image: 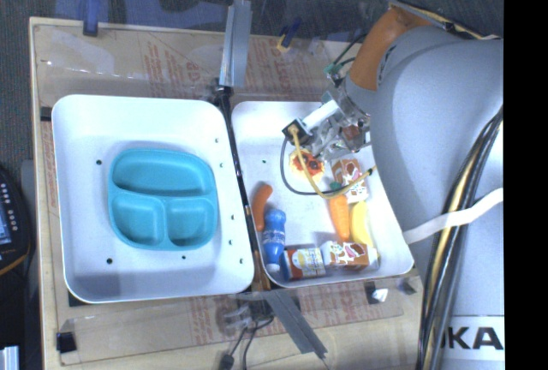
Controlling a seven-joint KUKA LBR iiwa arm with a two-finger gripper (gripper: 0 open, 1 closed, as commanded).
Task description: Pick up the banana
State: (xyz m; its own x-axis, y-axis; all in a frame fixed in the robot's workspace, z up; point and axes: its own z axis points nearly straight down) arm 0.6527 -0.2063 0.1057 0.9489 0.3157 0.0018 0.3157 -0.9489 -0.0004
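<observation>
the banana (361, 225) lies in the right bin (257, 124), low on that bin's right side in the lower right of the frame, yellow and lengthwise along the bin's right wall. just beside it on its left lies an orange carrot (341, 218), the 2 seemingly touching along their length. as far as the view shows, the pick is not done: the banana rests on the bin floor with nothing closed around it, so reaching it, gripping it and lifting it all appear to be left.

the gripper (318, 152) hangs over the upper middle of the right bin, above and to the left of the banana, near but not over it. it sits amid a small clutter of packets and a dark cable loop (289, 176), and i cannot tell whether anything is between its parts or how they stand. the grey arm (437, 111) comes in from the right of the frame, its bulk covering the bin's upper right corner, with the orange band (373, 51) near the top, above the wrist.

elsewhere in the right bin, a blue bottle (273, 238) lies near the left wall, a second orange piece (260, 201) above it, and a small carton (330, 258) along the bottom wall. the left bin (77, 116) holds a blue divided tray (163, 197) with 3 sections, well apart from the banana.
</observation>
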